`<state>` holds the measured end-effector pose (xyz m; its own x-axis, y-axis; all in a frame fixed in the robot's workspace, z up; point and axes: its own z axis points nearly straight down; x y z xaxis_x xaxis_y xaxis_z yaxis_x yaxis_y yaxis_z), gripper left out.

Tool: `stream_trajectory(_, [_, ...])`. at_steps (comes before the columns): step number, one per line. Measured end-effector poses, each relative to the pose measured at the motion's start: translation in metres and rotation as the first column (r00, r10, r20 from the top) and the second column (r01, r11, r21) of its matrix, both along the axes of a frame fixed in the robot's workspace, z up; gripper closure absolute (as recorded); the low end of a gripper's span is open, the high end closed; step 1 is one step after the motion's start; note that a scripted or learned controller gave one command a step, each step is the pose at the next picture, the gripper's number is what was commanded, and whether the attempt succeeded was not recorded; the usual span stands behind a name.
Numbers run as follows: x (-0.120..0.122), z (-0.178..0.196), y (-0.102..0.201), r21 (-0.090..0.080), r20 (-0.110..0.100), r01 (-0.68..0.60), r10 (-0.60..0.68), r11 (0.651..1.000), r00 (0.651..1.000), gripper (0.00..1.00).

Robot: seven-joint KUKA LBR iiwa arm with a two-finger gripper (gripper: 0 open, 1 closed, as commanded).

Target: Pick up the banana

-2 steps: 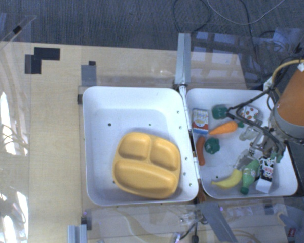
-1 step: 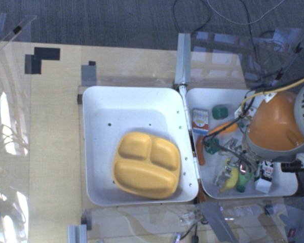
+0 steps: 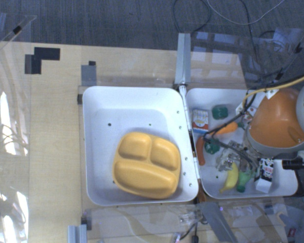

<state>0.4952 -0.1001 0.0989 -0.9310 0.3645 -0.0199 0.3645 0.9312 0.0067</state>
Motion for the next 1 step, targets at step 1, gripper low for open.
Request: stream_trajectory(1, [-0.0056,0.1347,0.0037,0.001,-0.015,0.214,-0.214,0.977,0.977,1.0])
